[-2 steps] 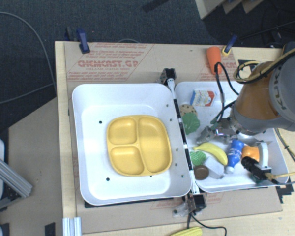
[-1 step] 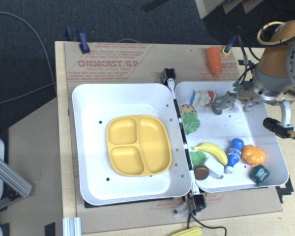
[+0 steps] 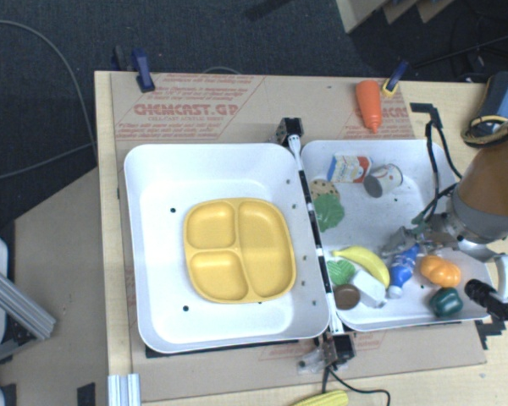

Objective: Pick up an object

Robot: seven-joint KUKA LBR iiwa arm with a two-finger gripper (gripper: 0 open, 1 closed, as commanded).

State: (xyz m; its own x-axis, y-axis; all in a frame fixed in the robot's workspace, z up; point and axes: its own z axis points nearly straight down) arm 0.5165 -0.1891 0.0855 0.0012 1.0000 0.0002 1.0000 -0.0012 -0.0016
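The right bin [image 3: 405, 147] holds several small objects. A yellow banana [image 3: 366, 262] lies near its front left, with a green item [image 3: 339, 271] and a brown round item [image 3: 347, 296] beside it. A blue and white bottle [image 3: 401, 274] lies next to an orange fruit [image 3: 440, 271] and a dark green item [image 3: 446, 302]. My gripper [image 3: 409, 242] hangs low over the bin's right half, just above the blue bottle and left of the orange fruit. Nothing is visibly held in it. The grey and orange arm [image 3: 489, 189] hides the bin's right wall.
At the right bin's back lie a small carton [image 3: 349, 169], a grey can [image 3: 383, 179], and a green leafy piece [image 3: 328, 211]. The left bin [image 3: 152, 227] holds a yellow divided plate [image 3: 239, 249]. An orange carrot-like object [image 3: 369, 104] rests on the bench behind the bins.
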